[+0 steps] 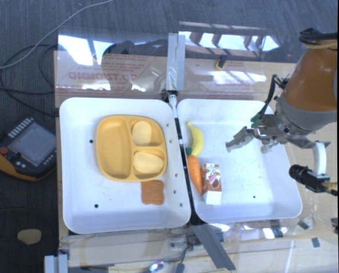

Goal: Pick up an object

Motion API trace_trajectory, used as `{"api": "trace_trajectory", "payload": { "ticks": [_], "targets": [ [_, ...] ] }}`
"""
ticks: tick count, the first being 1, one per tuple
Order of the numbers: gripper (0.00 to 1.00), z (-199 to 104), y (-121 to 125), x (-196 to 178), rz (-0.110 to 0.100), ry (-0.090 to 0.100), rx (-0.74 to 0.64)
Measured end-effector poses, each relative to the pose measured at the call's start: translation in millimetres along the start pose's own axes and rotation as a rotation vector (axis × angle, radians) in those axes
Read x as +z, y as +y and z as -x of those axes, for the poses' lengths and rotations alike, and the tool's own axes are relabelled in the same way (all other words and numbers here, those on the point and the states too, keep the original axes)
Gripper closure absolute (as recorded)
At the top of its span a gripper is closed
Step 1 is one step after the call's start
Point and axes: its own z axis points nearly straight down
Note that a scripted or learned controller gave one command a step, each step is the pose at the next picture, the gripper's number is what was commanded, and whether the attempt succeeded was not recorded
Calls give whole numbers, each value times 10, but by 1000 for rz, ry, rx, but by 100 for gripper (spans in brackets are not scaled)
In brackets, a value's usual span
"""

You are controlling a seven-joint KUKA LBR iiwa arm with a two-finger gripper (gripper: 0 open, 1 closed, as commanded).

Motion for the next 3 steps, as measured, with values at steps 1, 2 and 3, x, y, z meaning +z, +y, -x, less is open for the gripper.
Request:
{"api": "trace_trajectory", "payload": {
  "ticks": [1,2,3],
  "targets": [
    [0,672,-356,-1105,1,-4,304],
    [0,920,-15,-787,-1,-2,538],
    [0,1011,304,-1048,1,-3,130]
  ]
}}
